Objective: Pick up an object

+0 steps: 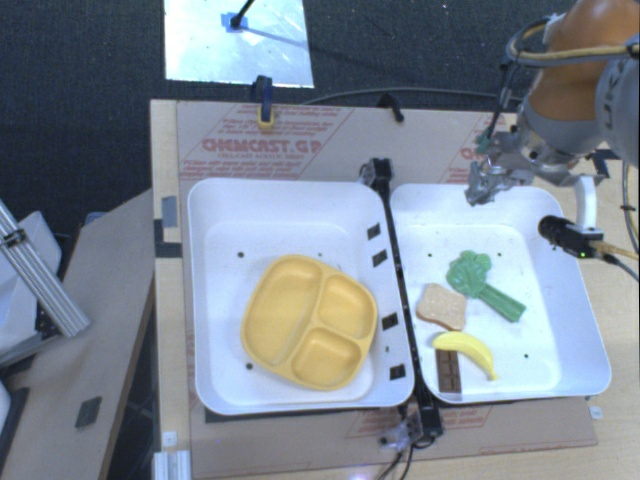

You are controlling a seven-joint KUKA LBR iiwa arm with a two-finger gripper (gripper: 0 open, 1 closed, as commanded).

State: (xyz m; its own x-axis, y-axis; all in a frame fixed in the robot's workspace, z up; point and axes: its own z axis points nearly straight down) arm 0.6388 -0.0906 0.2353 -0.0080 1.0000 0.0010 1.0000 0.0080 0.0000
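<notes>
In the right bin (560, 368) lie a green broccoli toy (480, 282), a tan slice of toast (442, 307), a yellow banana (468, 352) and a brown chocolate bar (449, 371). My gripper (484, 185) hangs above the far left corner of that bin, well away from the toys, with nothing seen between its fingers. The grey arm with its orange band comes in from the upper right.
The left bin (230, 218) holds a yellow divided plate (310, 320). A black divider with clips (392, 268) runs between the bins. A cardboard sheet (300, 143) lies under the bins, with a blue and yellow clamp (264, 101) at its far edge.
</notes>
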